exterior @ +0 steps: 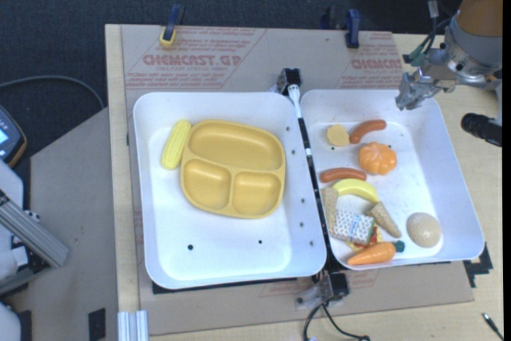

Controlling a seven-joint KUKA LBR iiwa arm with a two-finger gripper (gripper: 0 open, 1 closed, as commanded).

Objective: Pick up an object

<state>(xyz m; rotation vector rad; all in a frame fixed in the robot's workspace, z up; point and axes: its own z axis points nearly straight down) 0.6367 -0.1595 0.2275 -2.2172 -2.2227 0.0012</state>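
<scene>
Currently tool (409, 96) above right bin (455, 196) far rim; finger state cannot tell.

Toy foods (363, 200) scattered in right bin (451, 172), none lifted

Even, bright overhead light is washing the two shallow white plastic bins (160, 172), casting only faint, soft shadows; the picture is looking slightly grainy, edges softening.
</scene>
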